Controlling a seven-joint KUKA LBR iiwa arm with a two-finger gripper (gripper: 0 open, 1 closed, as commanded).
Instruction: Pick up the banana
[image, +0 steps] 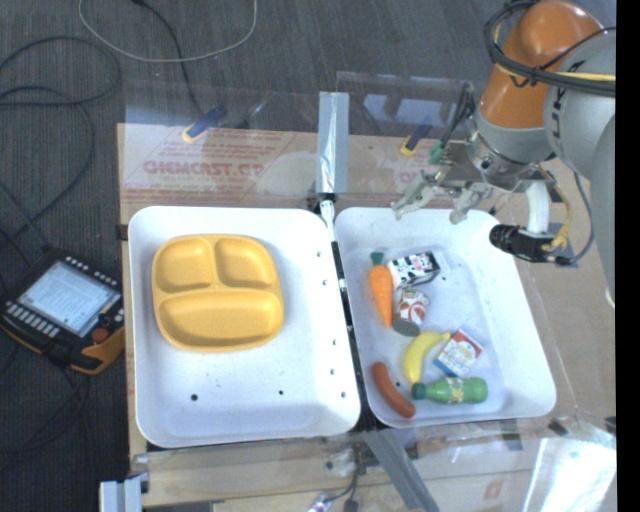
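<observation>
At the near edge of the right bin (520, 300), farthest from the jaws, a green bottle (452, 391) lies on its side, with a reddish-brown sausage (392, 389) just to its left; both sit well below the jaws in the camera view. Just beyond them lies the banana (422, 354); it is a short, plump, bright yellow curve, its lower end close to the bottle's cap and its upper end pointing up and right toward a small juice carton (460, 352) that touches or nearly touches it. The banana lies free on the bin floor, well apart from the jaws and almost straight below them; nothing grips it. Farther on, a small grey piece (406, 326) and a red-and-white packet (412, 302) lie nearer the jaws; beside these an orange carrot (381, 290) stands lengthwise, and a black-and-white carton (414, 267) sits closest beneath the jaws. In the left bin (160, 400) rests a yellow divided plate (217, 291), far left of the jaws. The gripper (437, 203) hovers over the far rim of the right bin; the jaws are spread wide and hold nothing.
</observation>
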